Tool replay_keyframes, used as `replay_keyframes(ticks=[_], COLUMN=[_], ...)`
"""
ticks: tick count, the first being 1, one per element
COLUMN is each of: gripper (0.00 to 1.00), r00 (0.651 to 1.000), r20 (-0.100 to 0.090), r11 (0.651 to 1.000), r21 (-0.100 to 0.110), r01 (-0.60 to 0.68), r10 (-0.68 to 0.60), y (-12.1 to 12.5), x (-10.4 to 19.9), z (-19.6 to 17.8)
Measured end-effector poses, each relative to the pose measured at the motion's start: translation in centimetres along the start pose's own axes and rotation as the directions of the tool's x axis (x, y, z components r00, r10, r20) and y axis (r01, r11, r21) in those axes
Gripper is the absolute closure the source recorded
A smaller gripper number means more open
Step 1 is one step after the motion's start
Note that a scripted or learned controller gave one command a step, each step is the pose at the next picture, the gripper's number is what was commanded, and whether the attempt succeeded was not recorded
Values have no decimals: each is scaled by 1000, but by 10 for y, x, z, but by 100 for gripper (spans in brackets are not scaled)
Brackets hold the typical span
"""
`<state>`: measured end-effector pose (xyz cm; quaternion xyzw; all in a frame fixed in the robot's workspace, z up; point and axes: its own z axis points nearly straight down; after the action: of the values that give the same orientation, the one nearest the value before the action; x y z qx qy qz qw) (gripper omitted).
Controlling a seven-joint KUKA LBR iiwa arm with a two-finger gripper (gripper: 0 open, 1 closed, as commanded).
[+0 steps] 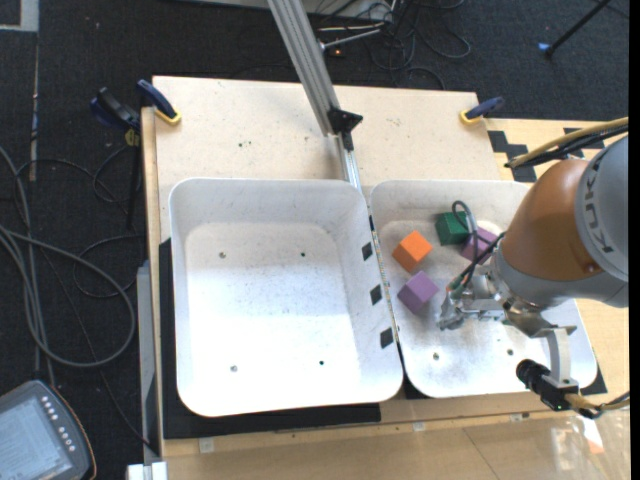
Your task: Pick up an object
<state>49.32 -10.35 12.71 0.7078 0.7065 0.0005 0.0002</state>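
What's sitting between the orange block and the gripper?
The purple block lies between the orange block and the gripper, seen in the camera view.

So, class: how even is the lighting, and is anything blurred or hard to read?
Camera view: lighting soft and even, shadows faint on the white bins; cubes sharp, orange and purple; gripper small and muddled against the arm, its state unreadable.
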Motion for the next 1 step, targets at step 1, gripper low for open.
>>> replay_keyframes(ticks=[1], gripper=[100], r00=[1000], r20=[2], r11=[1000], r21=[-5], r01=[5], r10=[-5], y=[4], x=[1], z=[-42])
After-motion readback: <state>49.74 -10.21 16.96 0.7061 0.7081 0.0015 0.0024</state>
